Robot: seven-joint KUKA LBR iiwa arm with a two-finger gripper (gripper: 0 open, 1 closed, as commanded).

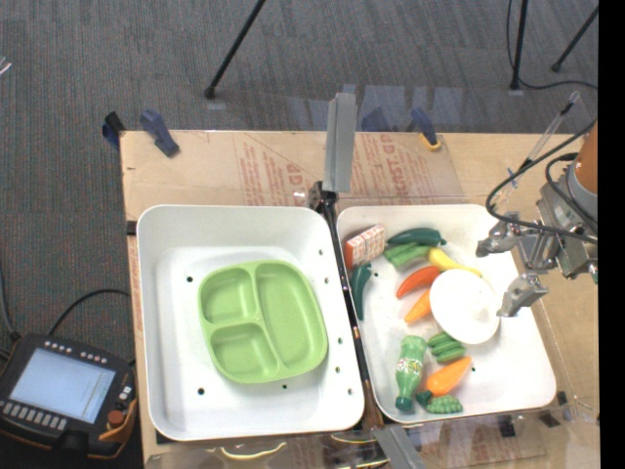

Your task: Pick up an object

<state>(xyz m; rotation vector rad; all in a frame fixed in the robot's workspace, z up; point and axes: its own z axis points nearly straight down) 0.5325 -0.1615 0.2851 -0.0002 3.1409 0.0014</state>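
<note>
The right bin (532, 379) holds several toy foods. Among them are a white round plate (466, 306), a green bottle (408, 369), an orange carrot (447, 376), a yellow banana (451, 260), an orange pepper (420, 279), green pods (414, 238), a dark cucumber (361, 287) and a red-and-white box (364, 245). My gripper (499, 277) hangs over the bin's right side, just right of the white plate. Its fingers are spread open with nothing between them.
The left bin (176, 252) holds a light green divided plate (262, 320). A grey upright post (340, 149) stands behind the seam between the bins. A pendant with a screen (63, 389) lies on the floor at lower left. Tripod legs stand behind the bench.
</note>
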